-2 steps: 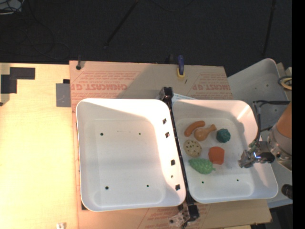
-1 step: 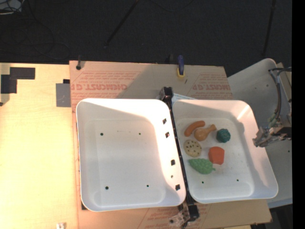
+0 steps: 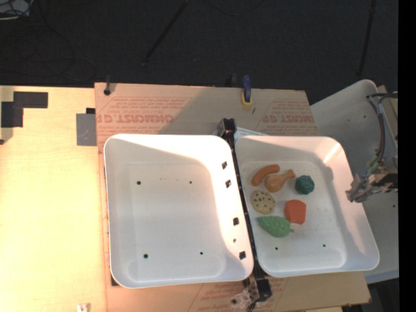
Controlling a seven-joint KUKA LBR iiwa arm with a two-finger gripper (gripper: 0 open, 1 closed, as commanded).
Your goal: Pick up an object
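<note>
1. The claw (image 3: 359, 192) sits at the far right of the scene, just outside the right rim of the right bin (image 3: 351, 174), at about mid-height of that bin. It is small and partly blurred, so I cannot tell whether it is spread or pressed together; nothing shows between its tips.
2. The things to pick all lie in the right bin, in a loose cluster left of the claw and apart from it. Nearest the claw is a dark teal ball (image 3: 305, 185), with the bin rim between the two.
3. An orange-brown sausage (image 3: 265, 173) lies at the far-left of the cluster, its long axis running from near-left up to far-right.
4. A tan drumstick (image 3: 279, 181) lies just beside it on the nearer side, on much the same slant (its thick end to the left).
5. A round brown cookie with dark dots (image 3: 262, 201) lies flat, nearer than the drumstick.
6. A red-orange block (image 3: 295, 211) stands right of the cookie.
7. A green leaf-shaped piece (image 3: 275, 225) lies nearest of all, its long axis roughly left to right, its right end close to the red-orange block.
8. The left bin (image 3: 117, 194) adjoins the right one on the table (image 3: 45, 194).
</note>
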